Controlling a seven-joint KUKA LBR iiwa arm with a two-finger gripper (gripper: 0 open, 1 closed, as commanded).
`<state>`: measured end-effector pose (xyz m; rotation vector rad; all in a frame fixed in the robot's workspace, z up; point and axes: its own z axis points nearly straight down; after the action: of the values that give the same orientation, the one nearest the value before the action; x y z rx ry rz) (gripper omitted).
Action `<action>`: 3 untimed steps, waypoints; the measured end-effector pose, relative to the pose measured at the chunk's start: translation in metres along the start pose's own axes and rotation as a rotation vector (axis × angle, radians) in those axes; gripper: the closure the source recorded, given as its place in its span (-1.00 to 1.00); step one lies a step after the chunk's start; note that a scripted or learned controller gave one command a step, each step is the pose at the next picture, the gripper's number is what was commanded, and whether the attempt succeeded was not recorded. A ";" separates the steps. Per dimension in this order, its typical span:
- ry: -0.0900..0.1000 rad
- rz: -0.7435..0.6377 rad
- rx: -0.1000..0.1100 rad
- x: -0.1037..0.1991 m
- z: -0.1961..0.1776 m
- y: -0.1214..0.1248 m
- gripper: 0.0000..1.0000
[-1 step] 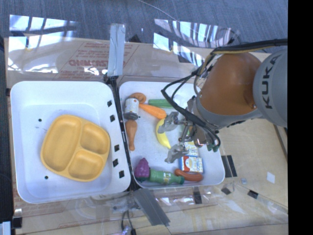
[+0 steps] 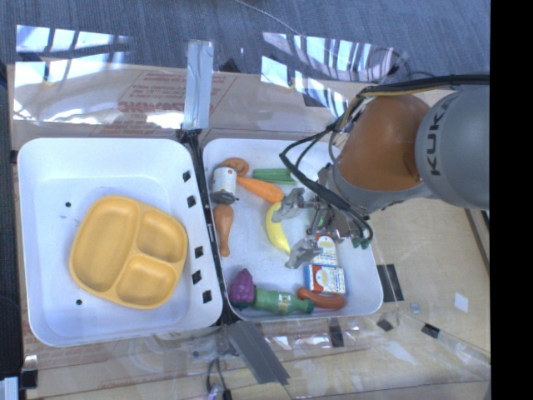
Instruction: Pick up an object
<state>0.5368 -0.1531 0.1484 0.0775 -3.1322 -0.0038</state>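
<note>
- Nearest the camera, along the near wall of the right bin (image 2: pixel 366 294), lie a purple bunch of grapes (image 2: pixel 241 287), a green cucumber (image 2: pixel 281 301) and a red sausage (image 2: pixel 323 299), all smooth plastic toys set in a row, the grapes knobbly and rounded, the other two long and thin.
- Just above the sausage, still in the right bin, stands a small box-shaped carton (image 2: pixel 326 274) with a printed label in red, white and blue.
- Over the middle of the right bin hangs the gripper (image 2: pixel 301 227), its two metal fingers spread apart with nothing between them; one fingertip sits near the carton, the other near the carrot.
- A curved yellow banana (image 2: pixel 276 229) lies just beside the gripper, toward the divider between the bins.
- An orange carrot (image 2: pixel 260 189), tapered, and a green bean pod (image 2: pixel 272 174) lie near the far wall of the right bin.
- A brown drumstick (image 2: pixel 223 226) and a small grey-topped can (image 2: pixel 224 181) sit close against the divider side of the right bin.
- Beyond the divider from the right bin, the left bin (image 2: pixel 50 165) holds a glossy yellow tray (image 2: pixel 127 251) with three rounded compartments.
- The arm's orange band (image 2: pixel 379 144) rises above the gripper, with black cables looped around it.
</note>
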 end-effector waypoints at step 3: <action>0.000 0.132 0.000 -0.010 0.053 0.042 -1.00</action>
<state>0.5439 -0.1103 0.0955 -0.1294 -3.1307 -0.0035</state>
